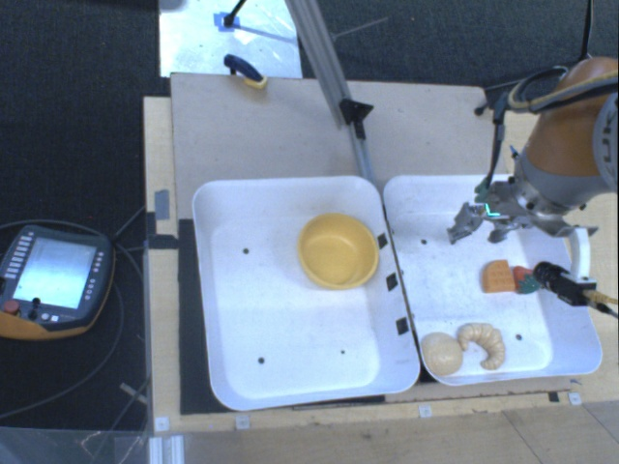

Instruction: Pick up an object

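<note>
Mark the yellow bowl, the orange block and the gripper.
yellow bowl (338, 250): camera view, on the bowl's inner bottom.
orange block (498, 277): camera view, on its top face.
gripper (466, 224): camera view, at the fingertips, above the right bin.

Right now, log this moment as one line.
arm: over right bin | pincer: nothing held | right bin: orange block, croissant, egg | left bin: yellow bowl

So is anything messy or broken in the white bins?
Nothing stands out. The yellow bowl sits upright in the left bin. The orange block, the cream ball and the curved pastry-shaped toy lie in the right bin.
</note>
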`<state>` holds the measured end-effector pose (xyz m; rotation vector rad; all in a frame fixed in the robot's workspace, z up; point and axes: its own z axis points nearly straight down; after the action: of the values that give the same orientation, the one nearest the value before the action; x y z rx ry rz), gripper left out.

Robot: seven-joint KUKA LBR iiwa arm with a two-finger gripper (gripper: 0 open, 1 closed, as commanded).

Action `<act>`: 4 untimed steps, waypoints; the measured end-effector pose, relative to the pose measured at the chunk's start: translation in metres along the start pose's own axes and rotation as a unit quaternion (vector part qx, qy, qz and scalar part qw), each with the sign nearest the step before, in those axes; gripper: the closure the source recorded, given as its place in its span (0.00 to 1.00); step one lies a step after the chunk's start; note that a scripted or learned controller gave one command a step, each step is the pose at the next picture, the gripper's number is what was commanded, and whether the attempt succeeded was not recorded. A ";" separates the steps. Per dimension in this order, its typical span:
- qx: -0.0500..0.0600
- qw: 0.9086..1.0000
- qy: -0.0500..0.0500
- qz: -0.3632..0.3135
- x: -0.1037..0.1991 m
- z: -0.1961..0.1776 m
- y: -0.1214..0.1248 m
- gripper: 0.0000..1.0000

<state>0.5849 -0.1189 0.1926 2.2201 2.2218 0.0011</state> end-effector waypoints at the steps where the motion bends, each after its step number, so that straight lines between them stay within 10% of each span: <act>1: 0.000 1.000 0.000 0.000 0.000 0.000 0.000 0.00; 3: 0.002 1.000 0.000 0.000 0.001 0.105 -0.012 0.00; 4: 0.000 1.000 0.000 0.000 0.001 0.092 -0.010 1.00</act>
<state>0.5747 -0.1178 0.1009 2.2207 2.2204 0.0016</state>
